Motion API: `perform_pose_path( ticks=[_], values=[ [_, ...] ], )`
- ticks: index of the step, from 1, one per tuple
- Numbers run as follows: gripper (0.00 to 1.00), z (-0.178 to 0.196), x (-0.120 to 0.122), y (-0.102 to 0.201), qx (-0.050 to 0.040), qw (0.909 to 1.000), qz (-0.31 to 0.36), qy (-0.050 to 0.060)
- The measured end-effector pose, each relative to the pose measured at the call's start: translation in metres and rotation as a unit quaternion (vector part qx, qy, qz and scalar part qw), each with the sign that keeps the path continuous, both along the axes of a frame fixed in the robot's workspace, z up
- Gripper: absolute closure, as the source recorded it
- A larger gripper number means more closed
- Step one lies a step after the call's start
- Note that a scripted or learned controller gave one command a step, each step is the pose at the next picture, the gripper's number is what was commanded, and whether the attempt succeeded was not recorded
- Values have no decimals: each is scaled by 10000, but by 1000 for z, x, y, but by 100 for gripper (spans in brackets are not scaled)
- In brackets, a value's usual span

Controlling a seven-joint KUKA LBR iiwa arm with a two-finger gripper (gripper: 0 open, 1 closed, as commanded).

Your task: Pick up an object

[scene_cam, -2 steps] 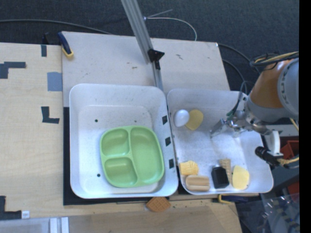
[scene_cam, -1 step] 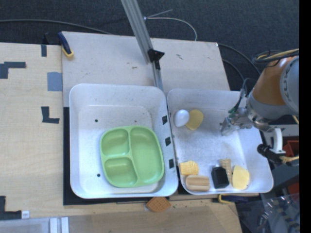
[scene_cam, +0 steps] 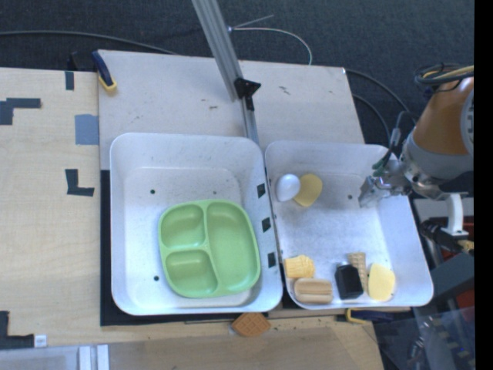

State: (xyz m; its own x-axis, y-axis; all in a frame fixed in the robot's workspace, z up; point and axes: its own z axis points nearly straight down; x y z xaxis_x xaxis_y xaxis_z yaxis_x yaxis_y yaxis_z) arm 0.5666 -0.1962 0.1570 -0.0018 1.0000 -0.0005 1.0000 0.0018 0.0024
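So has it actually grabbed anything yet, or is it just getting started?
Nothing looks picked up yet. The gripper sits over the right white bin's right side, above bare floor with nothing under it. Every item lies in that bin: the yellow rounded piece and silvery ball at the upper left, the black block and tan toy foods along the near edge. Choosing, gripping and lifting one all remain.

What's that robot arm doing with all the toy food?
The robot arm's gripper hangs over the right bin, near its right wall, and holds nothing. The toy food lies untouched: a yellow piece by a silver ball, and more along the bin's front edge. The left bin holds a green divided plate.
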Motion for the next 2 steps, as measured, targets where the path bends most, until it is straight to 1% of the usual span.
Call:
perform_pose_path(
  ticks=[1,2],
  values=[
    [100,53,1,0,-7,10000,1,-11],
    [100,63,7,55,13,10000,26,9]
  ],
)
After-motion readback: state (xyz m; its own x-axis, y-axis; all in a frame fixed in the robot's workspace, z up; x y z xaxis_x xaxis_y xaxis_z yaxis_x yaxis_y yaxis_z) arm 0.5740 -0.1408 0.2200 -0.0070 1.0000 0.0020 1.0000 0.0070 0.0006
